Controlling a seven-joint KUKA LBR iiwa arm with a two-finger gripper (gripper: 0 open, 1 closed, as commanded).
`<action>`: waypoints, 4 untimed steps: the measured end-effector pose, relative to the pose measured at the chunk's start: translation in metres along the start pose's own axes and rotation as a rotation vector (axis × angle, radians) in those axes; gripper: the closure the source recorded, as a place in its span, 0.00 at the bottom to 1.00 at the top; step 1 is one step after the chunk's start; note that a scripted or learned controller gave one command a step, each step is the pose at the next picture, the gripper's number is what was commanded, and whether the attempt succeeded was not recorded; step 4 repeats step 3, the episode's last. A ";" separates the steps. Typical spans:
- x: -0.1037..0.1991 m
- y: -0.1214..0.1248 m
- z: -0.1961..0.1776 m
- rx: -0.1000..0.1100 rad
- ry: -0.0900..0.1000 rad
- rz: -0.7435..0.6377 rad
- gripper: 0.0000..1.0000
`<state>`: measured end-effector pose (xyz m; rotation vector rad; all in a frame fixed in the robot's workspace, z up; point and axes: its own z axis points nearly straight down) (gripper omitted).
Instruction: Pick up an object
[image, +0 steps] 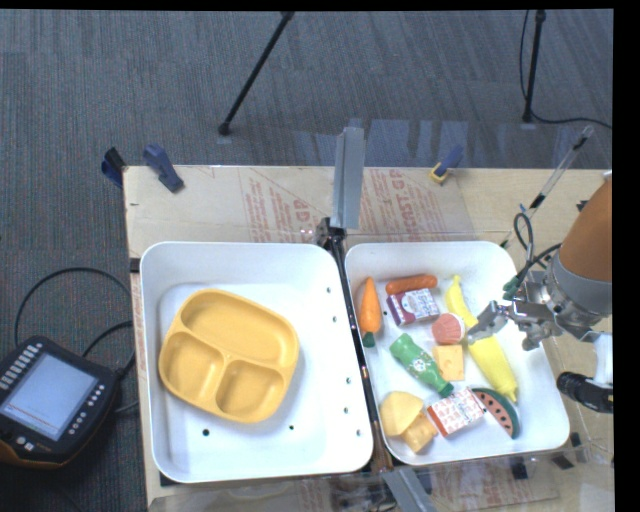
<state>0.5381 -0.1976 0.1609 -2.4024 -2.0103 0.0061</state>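
Yellow banana (478, 335) is lying under my gripper (492, 318); I am hovering to grab it, grip width unclear.

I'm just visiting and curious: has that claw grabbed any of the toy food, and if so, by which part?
Nothing is held. The claw hangs open above the right bin, near the pink round toy and the corn cob.

Two bins sit side by side on a bench (230, 205): the left bin (160, 270) holds a divided tray (230, 355), while the right bin (540, 420) holds a cluster of toy foods. A pendant (50, 400) lies on the floor left of the bench.
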 end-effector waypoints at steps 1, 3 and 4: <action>0.001 0.024 0.076 0.000 0.005 0.051 0.00; 0.098 0.052 -0.088 -0.017 0.001 0.170 1.00; 0.098 0.052 -0.088 -0.017 0.001 0.170 1.00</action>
